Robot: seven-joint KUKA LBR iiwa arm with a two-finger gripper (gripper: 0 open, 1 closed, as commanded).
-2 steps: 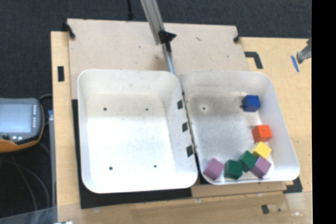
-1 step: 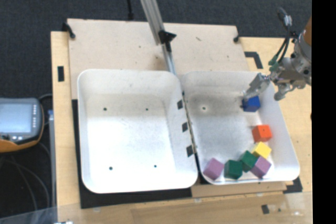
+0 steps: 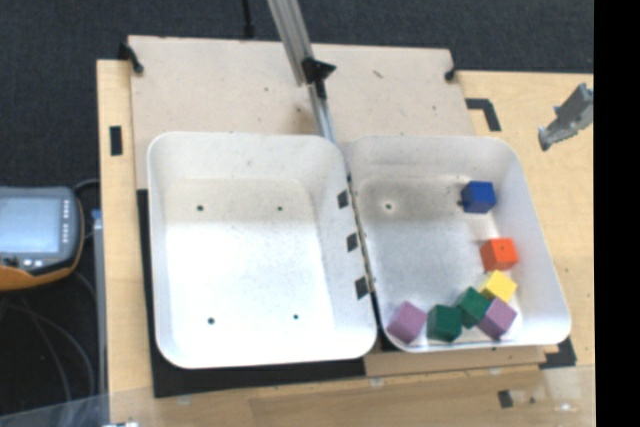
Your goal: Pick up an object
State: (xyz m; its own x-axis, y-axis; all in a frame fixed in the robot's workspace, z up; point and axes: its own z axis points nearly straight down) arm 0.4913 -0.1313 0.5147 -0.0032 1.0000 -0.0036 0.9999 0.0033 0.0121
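Blue cube (image 3: 479, 196) lies alone in the right bin (image 3: 420, 165), apart from the orange cube (image 3: 499, 253) and the clustered blocks near the bin's front wall. Select it: descend vertically, straddle opposite faces, then close. The gripper (image 3: 566, 118) sits at the desk's right edge, well apart from the cube; jaws' state cannot be told.

Blocks (image 3: 470, 300) lie in the right bin (image 3: 420, 160).
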